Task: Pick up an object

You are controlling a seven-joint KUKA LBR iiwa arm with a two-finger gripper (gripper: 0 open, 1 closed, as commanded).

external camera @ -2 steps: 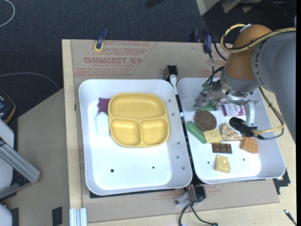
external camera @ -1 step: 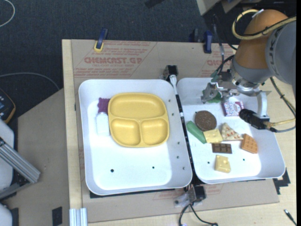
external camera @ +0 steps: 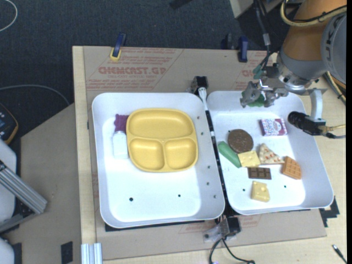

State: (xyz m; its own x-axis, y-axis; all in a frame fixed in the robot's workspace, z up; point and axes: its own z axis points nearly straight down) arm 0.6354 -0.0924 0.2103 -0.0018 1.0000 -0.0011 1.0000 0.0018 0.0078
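Note:
My gripper (external camera: 258,97) hangs over the far edge of the right bin (external camera: 313,194), above bare white floor. Nearest to it lies a pink and purple packet (external camera: 273,126). Below that are a round brown cookie (external camera: 240,140), a green pickle-like piece (external camera: 228,153), a yellow cheese square (external camera: 248,158) and a pizza slice (external camera: 269,154). Further toward the front lie a waffle (external camera: 291,168), a chocolate bar (external camera: 259,173) and a cheese wedge (external camera: 260,192). I see nothing held at the gripper.
The left bin (external camera: 165,208) holds a yellow divided plate (external camera: 162,139), with a purple item (external camera: 120,122) and a white bottle (external camera: 119,145) at its left. A black divider (external camera: 212,142) runs between the bins. Clamps stand on the bench's far edge.

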